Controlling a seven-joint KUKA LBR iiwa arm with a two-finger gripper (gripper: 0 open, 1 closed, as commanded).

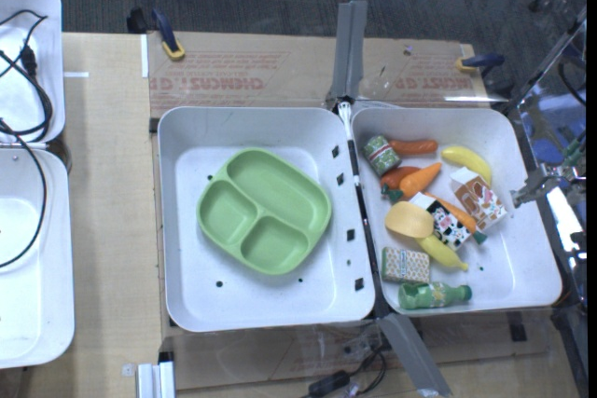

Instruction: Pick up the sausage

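The sausage (414,145) is a short orange-brown link lying flat near the back of the right bin (522,154). Its left end touches a small green can (381,154). A yellow banana (466,162) lies just to its right, and an orange carrot (419,179) lies just in front of it. Nothing covers the sausage.
More toys crowd the right bin: a printed carton (479,201), a black-and-white cow box (450,224), a yellow scoop (409,220), a cracker box (406,265) and a green bottle (434,295). The left bin (177,200) holds a green divided plate (265,211).
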